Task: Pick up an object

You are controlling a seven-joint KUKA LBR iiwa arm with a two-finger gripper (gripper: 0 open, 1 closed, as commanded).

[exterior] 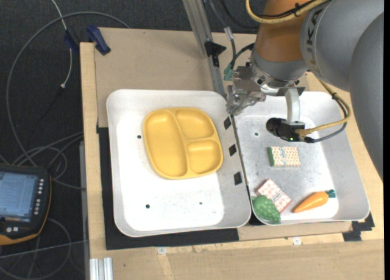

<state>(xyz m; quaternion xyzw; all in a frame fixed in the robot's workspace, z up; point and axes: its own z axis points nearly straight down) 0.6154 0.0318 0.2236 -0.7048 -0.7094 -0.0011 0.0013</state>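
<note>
Four small objects lie in the right-hand shallow white bin (341,150), all in the lower right of the frame: a toy orange carrot with a green top (314,201), a green leafy plastic vegetable (266,209), a small red-and-white patterned packet (273,193) touching that vegetable, and a cream checked wafer-like block (284,157) a little above them. The left-hand white bin (122,150) holds a yellow plastic plate with three compartments (181,141).

The grey arm's two-finger gripper (244,99) hangs over the upper left corner of the right bin, close to the divide between bins, well apart from every object; whether it is spread or closed I cannot tell.

To pick well, I judge the carrot or the checked block the safer target, since each lies alone; the gripper should centre over it and close across the narrow width.

No brand or readable writing is visible.
</note>
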